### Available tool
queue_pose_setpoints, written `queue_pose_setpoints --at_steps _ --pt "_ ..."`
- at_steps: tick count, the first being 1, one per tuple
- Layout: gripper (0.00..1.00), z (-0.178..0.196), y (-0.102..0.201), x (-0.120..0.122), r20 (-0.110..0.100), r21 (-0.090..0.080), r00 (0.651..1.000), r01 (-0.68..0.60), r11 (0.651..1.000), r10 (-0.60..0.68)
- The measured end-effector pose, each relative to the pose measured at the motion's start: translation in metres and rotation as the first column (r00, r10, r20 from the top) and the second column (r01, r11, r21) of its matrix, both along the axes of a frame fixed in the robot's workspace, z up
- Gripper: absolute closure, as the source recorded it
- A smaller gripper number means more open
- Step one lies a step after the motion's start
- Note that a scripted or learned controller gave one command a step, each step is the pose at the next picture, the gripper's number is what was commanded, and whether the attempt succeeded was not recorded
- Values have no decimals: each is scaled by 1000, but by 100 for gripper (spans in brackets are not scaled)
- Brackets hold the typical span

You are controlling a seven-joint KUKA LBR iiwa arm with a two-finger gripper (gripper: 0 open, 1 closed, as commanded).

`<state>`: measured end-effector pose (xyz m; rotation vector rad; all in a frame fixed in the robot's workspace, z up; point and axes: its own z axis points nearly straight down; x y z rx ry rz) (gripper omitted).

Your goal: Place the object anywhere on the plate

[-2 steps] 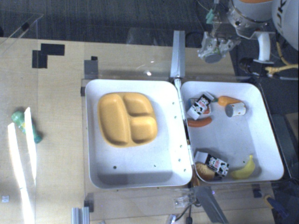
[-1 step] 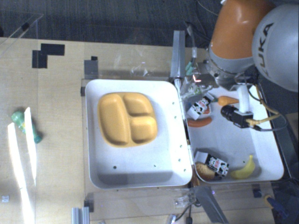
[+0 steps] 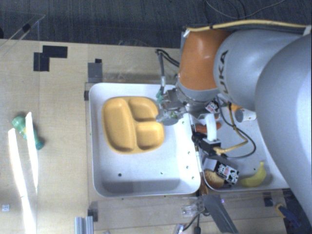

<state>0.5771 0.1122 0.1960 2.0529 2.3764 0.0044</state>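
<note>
Yellow divided plate (image 3: pixel 131 125) sits in the left bin (image 3: pixel 141 182), up toward its back-left corner. At the plate's back-right edge, near the wall between the two bins, is the end effector (image 3: pixel 168 112); can't tell how it's set or if it's got anything, too much metal and cable there. Over in the right bin (image 3: pixel 273 182) there's a banana (image 3: pixel 256 177) near the front edge, plus some clutter I can't make out under the arm (image 3: pixel 253 72).

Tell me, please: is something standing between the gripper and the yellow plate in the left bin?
Nothing visible does. The gripper is at the right edge of the yellow plate in the left bin. The banana lies in the right bin, off that path.
</note>
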Motion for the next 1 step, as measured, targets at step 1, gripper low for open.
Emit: queue_pose_setpoints --at_steps 1 --pt "0 0 0 0 1 0 1000 1 1000 -1"
